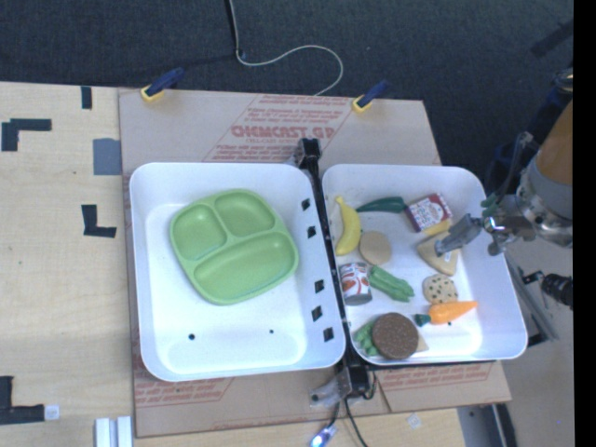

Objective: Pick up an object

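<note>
The right bin (494,343) holds several toy foods. Among them are a yellow banana (347,226), a green pepper (382,205), a red box (428,212), a round beige cookie (376,248) and a small can (355,283). There are also a green pickle (392,285), a cheese wedge (436,257), a dotted cracker (440,290), an orange carrot (449,312) and a brown burger patty (395,335). My gripper (477,235) hangs over the bin's right side, open, with nothing between its fingers. Its left finger (453,238) sits just above the cheese wedge.
The left bin (149,250) holds a green divided plate (233,245). A black divider strip (321,250) runs between the bins. The arm's wrist (549,208) reaches in from the right over the bin's rim. A white cable (279,59) lies behind the bins.
</note>
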Robot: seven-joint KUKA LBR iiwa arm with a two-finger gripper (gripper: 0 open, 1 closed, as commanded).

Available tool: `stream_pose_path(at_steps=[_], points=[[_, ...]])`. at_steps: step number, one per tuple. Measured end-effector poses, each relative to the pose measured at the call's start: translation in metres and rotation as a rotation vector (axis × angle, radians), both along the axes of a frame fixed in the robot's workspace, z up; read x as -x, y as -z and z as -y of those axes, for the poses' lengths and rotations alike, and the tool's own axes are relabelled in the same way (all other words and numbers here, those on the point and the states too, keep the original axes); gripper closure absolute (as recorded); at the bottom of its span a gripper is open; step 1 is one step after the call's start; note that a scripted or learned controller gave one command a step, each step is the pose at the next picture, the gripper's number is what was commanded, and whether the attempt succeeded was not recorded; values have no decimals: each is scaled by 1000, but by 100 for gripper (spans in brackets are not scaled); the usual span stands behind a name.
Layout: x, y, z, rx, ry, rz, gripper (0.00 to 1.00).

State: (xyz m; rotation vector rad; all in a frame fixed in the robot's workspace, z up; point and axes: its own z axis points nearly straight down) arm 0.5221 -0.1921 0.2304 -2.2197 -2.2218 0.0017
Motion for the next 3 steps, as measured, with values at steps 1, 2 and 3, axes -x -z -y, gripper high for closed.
stream_pose_path(at_steps=[1, 2, 3], points=[[40, 119, -39, -6, -1, -11, 0], [38, 43, -122, -2, -7, 3, 0], [39, 37, -118, -1, -2, -3, 100]])
